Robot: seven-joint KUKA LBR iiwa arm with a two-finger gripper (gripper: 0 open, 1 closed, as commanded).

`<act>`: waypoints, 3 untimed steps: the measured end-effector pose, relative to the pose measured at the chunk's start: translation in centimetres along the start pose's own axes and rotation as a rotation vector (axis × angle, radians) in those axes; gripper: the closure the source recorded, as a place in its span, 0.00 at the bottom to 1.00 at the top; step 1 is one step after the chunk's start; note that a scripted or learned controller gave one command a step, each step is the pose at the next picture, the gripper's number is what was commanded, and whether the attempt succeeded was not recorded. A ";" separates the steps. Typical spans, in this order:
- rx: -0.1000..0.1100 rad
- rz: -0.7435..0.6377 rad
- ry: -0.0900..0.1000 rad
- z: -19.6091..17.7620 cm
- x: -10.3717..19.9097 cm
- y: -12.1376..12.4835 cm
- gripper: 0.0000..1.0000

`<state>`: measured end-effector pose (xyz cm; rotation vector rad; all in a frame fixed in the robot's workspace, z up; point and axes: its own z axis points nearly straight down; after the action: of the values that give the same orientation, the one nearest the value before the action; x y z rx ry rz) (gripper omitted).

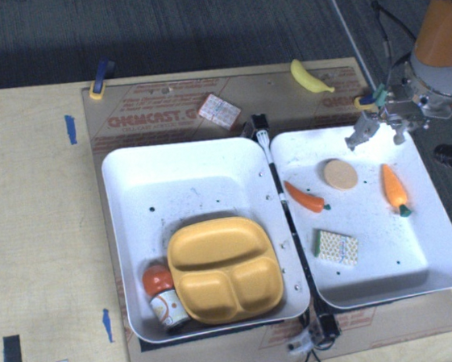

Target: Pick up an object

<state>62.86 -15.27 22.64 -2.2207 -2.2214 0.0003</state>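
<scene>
From the overhead camera view you see the gripper [377, 129] hanging over the far right corner of the right bin [437, 217], with the grey wrist and the orange band rising behind it toward the upper right. Its two fingers [355, 139] stand apart, and nothing sits between them, so it holds nothing.

Just below and slightly left of the gripper lies a round tan disc [340, 174] on the bin floor, near but not touching the fingers. Below the gripper and a little right of it lies an orange carrot [394, 188], its green tip pointing toward the near rim. Further left of the disc you find a second, redder carrot [306, 196], lying at a slant beside the wall between the bins. Well below the gripper, toward the near side of the same bin, rests a green-and-white speckled sponge [336, 246].

Far to the gripper's left, the left bin [122, 196] holds a yellow divided tray [223, 267] and, touching the tray's left edge, a small jar with a red cap [163, 294].

Beyond the bins, up and left of the gripper, a yellow banana [310, 76] lies on the cardboard [153, 111], and a small checkered packet [218, 110] lies farther left.
</scene>
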 end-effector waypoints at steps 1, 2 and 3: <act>-0.003 -0.001 -0.001 14.1 1.1 2.1 0.00; -0.008 -0.003 -0.002 12.9 1.0 2.2 1.00; -0.003 -0.001 0.000 4.1 9.6 3.9 1.00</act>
<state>66.72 -5.68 18.57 -2.2202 -2.2242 -0.0028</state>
